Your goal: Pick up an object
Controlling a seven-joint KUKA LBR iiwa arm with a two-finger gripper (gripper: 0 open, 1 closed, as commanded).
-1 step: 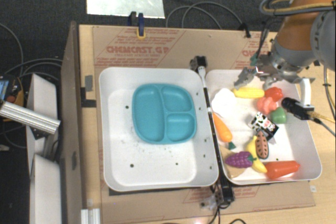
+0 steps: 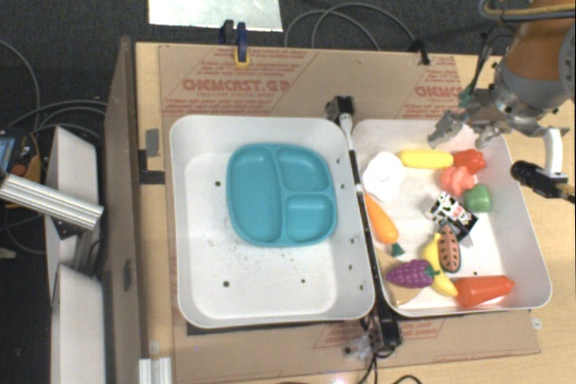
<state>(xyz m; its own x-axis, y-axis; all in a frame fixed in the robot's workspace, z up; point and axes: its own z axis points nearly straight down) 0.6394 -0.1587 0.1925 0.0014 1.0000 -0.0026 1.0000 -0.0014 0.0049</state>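
Observation:
The right bin [image 2: 531, 238] holds several toy foods: a yellow corn cob [image 2: 425, 159], a red-orange piece [image 2: 464, 170], a green pepper [image 2: 478, 198], a black-and-white cow [image 2: 450, 211], a carrot [image 2: 382, 222], purple grapes [image 2: 409, 272], a hot dog on a banana [image 2: 446, 253], an orange-red pepper [image 2: 482, 288] and a white lump [image 2: 383, 174]. My gripper [image 2: 463, 133] hangs over the bin's back right part, just behind the corn cob and the red-orange piece. Its fingers are spread apart with nothing between them.
The left bin [image 2: 198, 229] holds a teal divided plate [image 2: 281, 194]. A black clamp [image 2: 341, 110] sits at the back where the two bins meet. Cables run across the cardboard [image 2: 270, 81] behind the bins. A black part [image 2: 538, 178] juts in at the right bin's right edge.

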